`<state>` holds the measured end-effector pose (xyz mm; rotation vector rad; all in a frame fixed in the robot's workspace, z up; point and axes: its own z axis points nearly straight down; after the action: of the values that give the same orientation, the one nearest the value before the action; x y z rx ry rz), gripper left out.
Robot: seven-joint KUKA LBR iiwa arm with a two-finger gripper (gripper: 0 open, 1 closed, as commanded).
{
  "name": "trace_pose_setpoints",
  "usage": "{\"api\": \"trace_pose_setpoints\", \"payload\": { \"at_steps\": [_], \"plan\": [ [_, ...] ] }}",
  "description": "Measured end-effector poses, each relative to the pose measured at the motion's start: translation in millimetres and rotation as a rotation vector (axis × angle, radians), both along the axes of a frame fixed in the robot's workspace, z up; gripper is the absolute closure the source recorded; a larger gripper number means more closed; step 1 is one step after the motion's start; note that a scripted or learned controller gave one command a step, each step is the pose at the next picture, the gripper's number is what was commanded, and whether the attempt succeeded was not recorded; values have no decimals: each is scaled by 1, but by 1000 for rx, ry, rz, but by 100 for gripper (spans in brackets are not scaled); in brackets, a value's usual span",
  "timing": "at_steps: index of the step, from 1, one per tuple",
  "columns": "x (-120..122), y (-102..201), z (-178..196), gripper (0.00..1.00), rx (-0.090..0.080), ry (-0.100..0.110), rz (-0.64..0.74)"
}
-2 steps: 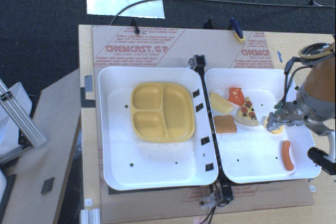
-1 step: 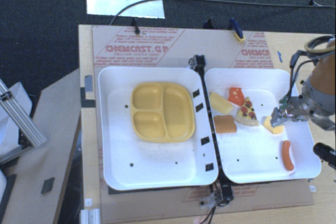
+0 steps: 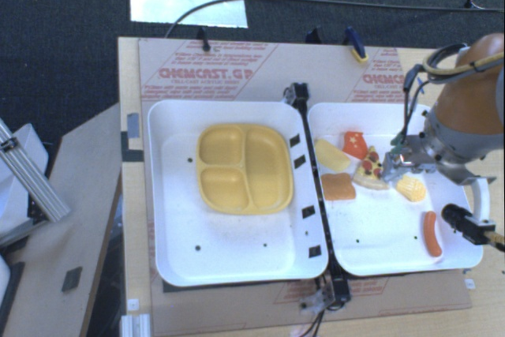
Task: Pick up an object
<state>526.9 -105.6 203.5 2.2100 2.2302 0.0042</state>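
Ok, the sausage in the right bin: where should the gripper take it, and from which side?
Probably mid-length, from straight above. The sausage lies flat, long axis running near to far, apart from the other food, so fingers closing across its narrow width should fit. The bin wall on its right is close.

Wooden bench (image 3: 95,193) with two white bins, left (image 3: 170,249) and right (image 3: 379,252), side by side.
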Motion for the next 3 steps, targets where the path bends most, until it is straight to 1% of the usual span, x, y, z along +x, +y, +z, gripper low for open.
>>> {"api": "trace_pose_setpoints", "payload": {
  "at_steps": [1,2,3],
  "plan": [
    [32,46,0,100,0,-1,1],
    [44,98,2,100,1,0,1],
    [63,144,18,100,1,-1,1]
  ]
}}
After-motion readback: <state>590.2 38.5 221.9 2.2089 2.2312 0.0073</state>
